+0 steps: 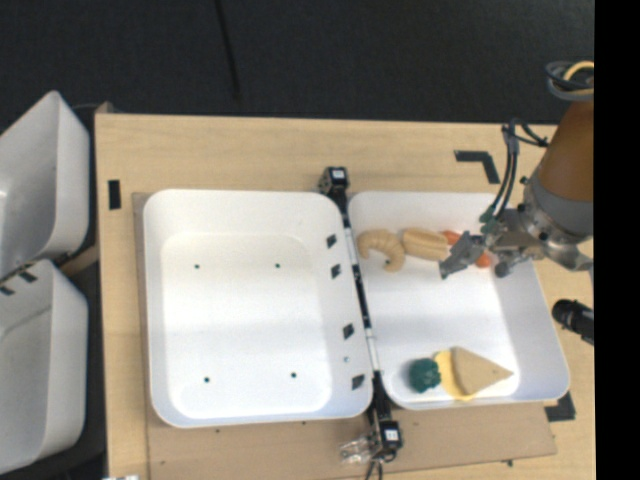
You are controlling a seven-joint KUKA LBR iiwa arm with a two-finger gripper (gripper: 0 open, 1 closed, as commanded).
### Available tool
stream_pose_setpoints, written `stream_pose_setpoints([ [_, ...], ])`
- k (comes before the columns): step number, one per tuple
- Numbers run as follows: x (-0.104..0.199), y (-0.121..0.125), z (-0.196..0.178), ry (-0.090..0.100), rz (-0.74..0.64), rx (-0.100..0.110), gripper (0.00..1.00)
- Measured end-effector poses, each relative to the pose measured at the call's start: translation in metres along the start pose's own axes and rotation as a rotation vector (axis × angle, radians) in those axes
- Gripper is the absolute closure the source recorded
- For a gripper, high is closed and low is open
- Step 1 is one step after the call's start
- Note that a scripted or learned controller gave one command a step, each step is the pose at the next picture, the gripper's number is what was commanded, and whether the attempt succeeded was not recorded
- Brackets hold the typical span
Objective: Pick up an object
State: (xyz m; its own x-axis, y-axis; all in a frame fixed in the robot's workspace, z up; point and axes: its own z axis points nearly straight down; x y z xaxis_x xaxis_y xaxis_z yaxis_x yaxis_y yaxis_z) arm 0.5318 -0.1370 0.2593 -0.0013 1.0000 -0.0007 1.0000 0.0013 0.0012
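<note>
Pincer (480,255) spread wide, holding nothing, beside tan roll (426,244) in right bin (520,318)

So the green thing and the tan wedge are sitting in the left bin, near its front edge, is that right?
Not quite. The camera view shows the green thing and the tan wedge in the right bin, not the left bin. They do sit near its front edge.

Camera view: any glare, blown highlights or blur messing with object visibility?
Camera view: left bin floor blown near-white with a soft grey band across it; objects in the right bin stay readable; gripper slightly soft; surroundings beyond the bench very dark.
</note>
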Motion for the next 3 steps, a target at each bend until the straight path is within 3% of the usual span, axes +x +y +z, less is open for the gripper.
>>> stream_pose_setpoints([
  [1, 0.021, 0.080, -0.017, -0.001, -0.004, -0.006, 0.00],
  [2, 0.065, 0.137, 0.036, 0.000, -0.005, -0.001, 0.00],
  [3, 0.133, 0.159, 0.060, 0.001, -0.006, -0.001, 0.00],
])
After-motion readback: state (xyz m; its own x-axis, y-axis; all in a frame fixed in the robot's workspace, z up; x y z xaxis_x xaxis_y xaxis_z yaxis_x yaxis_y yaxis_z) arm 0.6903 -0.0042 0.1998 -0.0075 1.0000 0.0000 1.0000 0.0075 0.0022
